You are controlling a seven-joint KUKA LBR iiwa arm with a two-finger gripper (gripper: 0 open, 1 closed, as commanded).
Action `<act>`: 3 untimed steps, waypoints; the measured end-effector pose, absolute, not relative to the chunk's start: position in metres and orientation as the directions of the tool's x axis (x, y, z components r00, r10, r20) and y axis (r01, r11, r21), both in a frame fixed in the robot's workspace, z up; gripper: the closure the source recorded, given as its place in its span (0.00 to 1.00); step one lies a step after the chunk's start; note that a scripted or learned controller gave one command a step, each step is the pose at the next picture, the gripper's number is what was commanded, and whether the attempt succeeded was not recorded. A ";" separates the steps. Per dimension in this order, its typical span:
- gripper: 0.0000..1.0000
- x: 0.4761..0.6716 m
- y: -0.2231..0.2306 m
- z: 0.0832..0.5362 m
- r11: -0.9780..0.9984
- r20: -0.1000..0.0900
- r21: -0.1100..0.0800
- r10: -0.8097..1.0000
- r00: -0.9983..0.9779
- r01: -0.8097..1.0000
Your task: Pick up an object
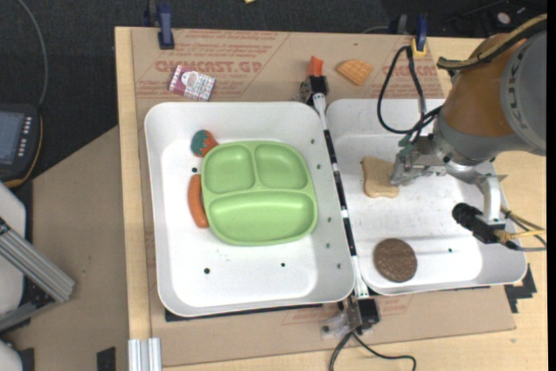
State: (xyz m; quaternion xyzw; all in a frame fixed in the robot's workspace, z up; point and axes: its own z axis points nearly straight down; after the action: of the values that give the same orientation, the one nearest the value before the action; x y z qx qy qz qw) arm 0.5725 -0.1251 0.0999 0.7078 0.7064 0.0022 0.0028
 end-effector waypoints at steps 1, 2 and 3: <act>1.00 0.543 -0.058 0.190 0.007 0.002 0.008 1.000 -0.007 1.000; 0.00 0.542 -0.062 0.185 0.000 0.000 0.001 1.000 0.000 1.000; 0.00 0.599 -0.114 0.082 -0.002 -0.003 0.006 1.000 0.002 1.000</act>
State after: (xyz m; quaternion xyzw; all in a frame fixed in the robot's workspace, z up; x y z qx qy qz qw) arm 0.5995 -0.1140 0.0816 0.7078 0.7064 0.0013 0.0033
